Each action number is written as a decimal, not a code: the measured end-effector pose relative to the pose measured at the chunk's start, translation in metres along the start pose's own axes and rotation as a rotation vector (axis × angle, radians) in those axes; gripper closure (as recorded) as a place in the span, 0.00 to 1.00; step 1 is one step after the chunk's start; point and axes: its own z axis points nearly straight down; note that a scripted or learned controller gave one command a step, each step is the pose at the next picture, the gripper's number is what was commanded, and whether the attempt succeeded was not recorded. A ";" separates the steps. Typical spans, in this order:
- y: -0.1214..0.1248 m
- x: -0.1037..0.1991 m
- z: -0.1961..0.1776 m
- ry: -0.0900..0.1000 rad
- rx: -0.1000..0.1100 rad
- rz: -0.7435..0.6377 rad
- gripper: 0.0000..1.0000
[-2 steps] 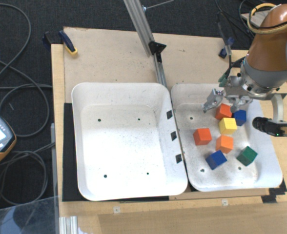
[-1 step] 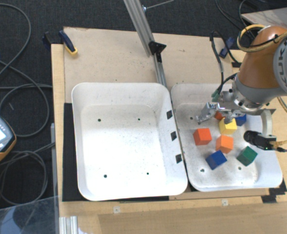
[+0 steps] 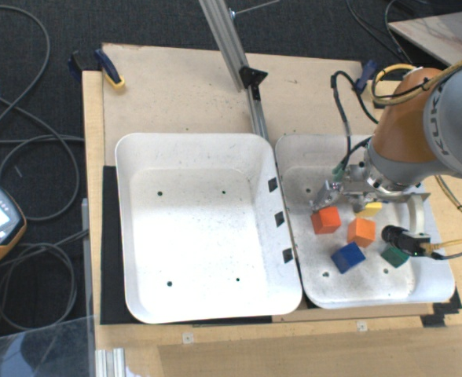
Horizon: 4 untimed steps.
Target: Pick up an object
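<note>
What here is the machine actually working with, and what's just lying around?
Job:
gripper
red block
orange block
blue block
green block
yellow piece
right bin

Lying about:
left bin
cables
clamp

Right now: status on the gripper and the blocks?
Gripper low over the right bin, nothing visibly held. Red block just below it; orange block, blue block, green block nearby.
</note>
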 end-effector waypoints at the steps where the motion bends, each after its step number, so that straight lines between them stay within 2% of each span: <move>1: 0.003 0.001 -0.015 0.000 -0.010 -0.001 1.00; 2: 0.004 0.009 -0.076 -0.002 -0.016 -0.003 1.00; 3: 0.006 0.005 -0.121 -0.003 -0.016 -0.002 1.00; 4: 0.007 0.005 -0.143 -0.002 -0.012 -0.002 1.00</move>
